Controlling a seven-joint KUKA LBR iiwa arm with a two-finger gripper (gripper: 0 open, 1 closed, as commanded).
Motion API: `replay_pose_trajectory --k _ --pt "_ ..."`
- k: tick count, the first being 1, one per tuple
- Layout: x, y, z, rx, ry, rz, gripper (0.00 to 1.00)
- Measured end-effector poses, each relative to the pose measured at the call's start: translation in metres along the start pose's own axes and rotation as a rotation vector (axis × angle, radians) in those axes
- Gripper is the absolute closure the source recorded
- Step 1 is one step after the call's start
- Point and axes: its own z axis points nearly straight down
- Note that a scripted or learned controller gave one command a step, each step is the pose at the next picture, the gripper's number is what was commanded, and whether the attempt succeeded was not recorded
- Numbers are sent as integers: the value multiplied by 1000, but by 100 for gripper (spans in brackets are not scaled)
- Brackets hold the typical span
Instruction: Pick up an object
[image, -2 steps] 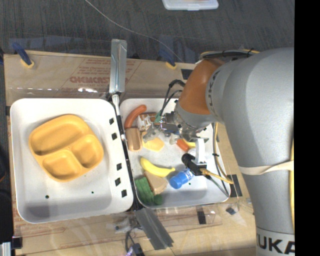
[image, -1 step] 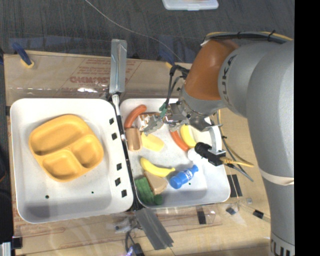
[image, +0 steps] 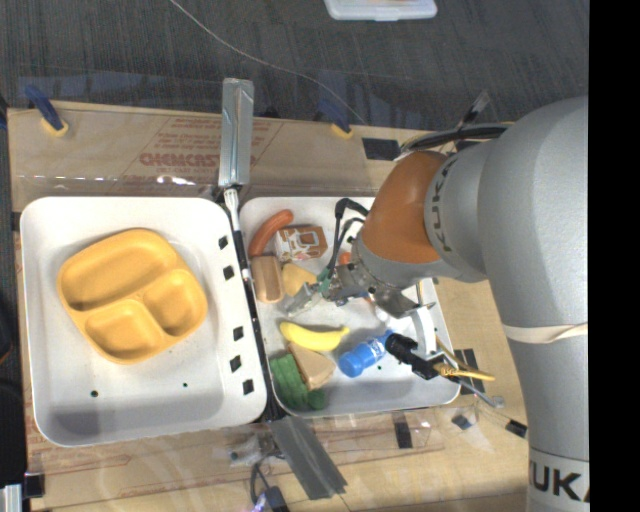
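The two-finger gripper (image: 322, 290) is hanging over the right bin's (image: 440, 395) cluttered centre, above the yellow plastic banana (image: 313, 336), probably lining up a grab; its opening I cannot tell.

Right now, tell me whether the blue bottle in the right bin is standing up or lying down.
Lying down. The blue bottle rests on its side on the right bin floor, beside the banana.

The bench (image: 120, 150) bears two white bins (image: 130, 400) side by side.
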Motion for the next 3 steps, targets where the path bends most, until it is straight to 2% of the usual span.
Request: replay_pose_trajectory --k 1,2,3 --pt "16 55 0 3 1 332 0" --pt "16 55 -10 4 2 327 100" --pt "17 55 -19 5 3 323 100"
